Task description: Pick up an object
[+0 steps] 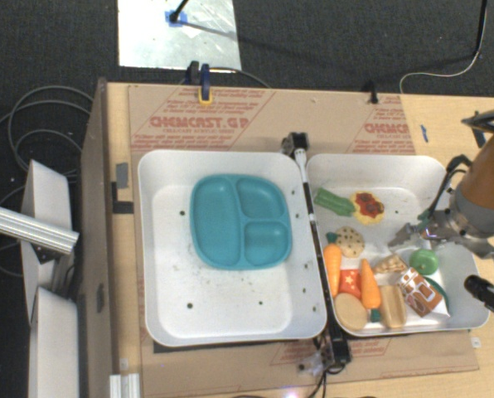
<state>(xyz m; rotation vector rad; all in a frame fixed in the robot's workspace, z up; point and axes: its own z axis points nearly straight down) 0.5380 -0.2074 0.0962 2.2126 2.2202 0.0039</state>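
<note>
Seen from above: a tan bench [230, 110] covered by protective film printed with red lettering, carrying two shallow white bins side by side. Left bin [166, 305] held a teal divided plate [240, 220]; right bin [396, 171] crowded with toy food. Clamped at the far edge, a small blue-and-yellow clamp [202, 81].

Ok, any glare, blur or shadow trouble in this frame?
Camera view: even lighting, soft shadows; glare on the foil sheet at the top; the small food items are soft and low-detail; the gripper is blurred against the right bin.
</note>
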